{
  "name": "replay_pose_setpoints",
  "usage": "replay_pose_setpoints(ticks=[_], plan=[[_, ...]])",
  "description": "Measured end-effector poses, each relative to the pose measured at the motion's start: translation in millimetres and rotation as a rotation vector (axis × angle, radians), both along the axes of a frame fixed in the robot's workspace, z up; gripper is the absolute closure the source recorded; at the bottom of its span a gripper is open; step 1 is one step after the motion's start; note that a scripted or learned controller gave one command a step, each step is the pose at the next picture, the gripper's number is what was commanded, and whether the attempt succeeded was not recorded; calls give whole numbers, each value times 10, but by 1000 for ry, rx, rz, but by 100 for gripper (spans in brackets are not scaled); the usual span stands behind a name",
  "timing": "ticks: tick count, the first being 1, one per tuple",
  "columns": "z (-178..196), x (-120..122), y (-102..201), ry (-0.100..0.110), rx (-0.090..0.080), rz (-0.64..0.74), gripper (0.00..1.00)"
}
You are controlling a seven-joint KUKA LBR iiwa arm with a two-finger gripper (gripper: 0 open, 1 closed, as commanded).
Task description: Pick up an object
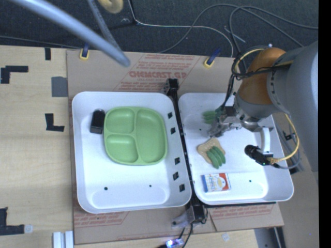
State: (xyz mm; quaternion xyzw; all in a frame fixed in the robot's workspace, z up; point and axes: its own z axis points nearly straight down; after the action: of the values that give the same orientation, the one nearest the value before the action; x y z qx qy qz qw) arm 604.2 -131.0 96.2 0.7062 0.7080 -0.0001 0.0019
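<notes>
Two shallow white bins sit side by side on the counter (31,138), butted together along a row of black clips, which reads as a fixed pair: one bin to pick from, one to hold what is not in play.

The left bin (83,190) holds two things. One small black block (97,121) lies against the left rim of one green divided plate (136,135), touching it or nearly so; the plate lies flat with its three compartments up, near the bin's middle.

The right bin (282,187) holds three loose things. One small green object (209,116) lies near the top, just left of the tool, too blurred to name. One tan-and-green plush-looking toy (212,153) lies near the middle, tilted. One flat white card or packet (214,182) with a red and blue print lies near the front rim, apart from the toy.

The tool (221,125) hangs low in the right bin, between the small green object and the toy, so either looks like the candidate for the pick. Nothing is visibly between its fingers, and I cannot tell whether they are apart or together.
</notes>
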Motion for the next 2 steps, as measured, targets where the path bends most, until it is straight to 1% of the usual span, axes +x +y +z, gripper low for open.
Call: replay_pose_setpoints(ticks=[1, 2], plan=[[616, 2, 68, -2, 3, 0, 100], [1045, -18, 60, -1, 3, -1, 100]])
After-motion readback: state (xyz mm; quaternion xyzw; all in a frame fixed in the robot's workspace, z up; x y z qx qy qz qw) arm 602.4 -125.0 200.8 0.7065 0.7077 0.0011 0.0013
